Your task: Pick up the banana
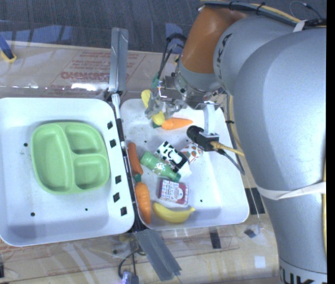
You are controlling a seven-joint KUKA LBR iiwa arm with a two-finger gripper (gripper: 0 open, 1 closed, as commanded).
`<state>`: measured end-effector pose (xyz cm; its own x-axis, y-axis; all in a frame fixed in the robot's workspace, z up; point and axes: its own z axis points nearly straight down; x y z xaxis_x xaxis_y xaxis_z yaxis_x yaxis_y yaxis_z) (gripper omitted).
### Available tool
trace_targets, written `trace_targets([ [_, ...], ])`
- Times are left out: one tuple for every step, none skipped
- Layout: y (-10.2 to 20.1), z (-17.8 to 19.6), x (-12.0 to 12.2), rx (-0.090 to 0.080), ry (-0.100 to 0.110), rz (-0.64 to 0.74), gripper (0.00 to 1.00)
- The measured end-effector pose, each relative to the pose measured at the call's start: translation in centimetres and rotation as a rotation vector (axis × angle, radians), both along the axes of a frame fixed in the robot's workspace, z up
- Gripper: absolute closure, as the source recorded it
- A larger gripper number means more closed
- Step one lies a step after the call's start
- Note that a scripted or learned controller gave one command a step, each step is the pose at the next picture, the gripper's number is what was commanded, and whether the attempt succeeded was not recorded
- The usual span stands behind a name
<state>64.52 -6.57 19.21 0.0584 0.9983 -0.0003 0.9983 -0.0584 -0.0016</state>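
The grey arm takes up the right side of the frame, its orange band near the top centre, and it reaches down toward the upper part of the right bin.

The bench runs across the frame under two shallow white bins set side by side. The left bin sits at the left and centre-left and holds a green divided plate lying flat in its middle. The right bin sits at centre-right and holds a scatter of smaller things.

The end effector hangs over the upper left corner of the right bin, just above a small yellow piece and an orange carrot. Whether it is apart or together cannot be told from this angle, and nothing can be seen between its tips.

The banana lies at the lower edge of the right bin, in the lower centre of the frame, well apart from the end effector. Just above it, touching or nearly so, lies a red packet. To the banana's left an orange carrot-like piece lies along the bin's left wall, with another orange stick higher up the same wall. A green bottle lies tilted in the bin's middle, beside a black-and-white toy.
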Motion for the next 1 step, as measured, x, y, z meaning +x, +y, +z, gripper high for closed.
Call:
trace_targets([
  [2.88,-0.01,1.14,0.000,-0.001,0.048,1.00],
])
